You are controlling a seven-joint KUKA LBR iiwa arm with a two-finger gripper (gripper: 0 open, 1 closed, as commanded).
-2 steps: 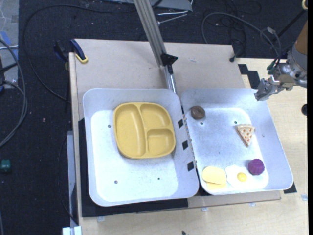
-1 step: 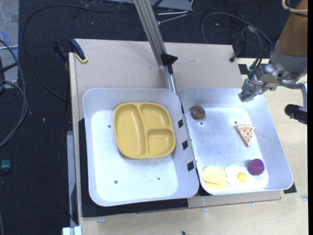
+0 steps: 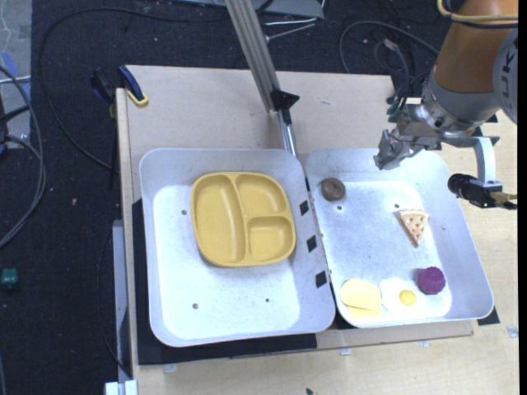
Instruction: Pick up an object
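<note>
My gripper (image 3: 387, 156) hangs over the far edge of the right bin (image 3: 461, 220), with nothing visible between its fingers. In that bin lie a brown round piece (image 3: 333, 189) at the far left, a pizza slice (image 3: 412, 224) toward the right, a purple ball (image 3: 431, 281) at the near right, a fried egg (image 3: 402, 295) and a pale yellow disc (image 3: 361, 295) along the near edge. The gripper is well above and behind the pizza slice, to the right of the brown piece.
The left bin (image 3: 165, 303) holds a yellow divided plate (image 3: 244, 219). A metal pole (image 3: 257, 48) slants down to the seam between the bins. Cables lie on the dark floor behind the bench.
</note>
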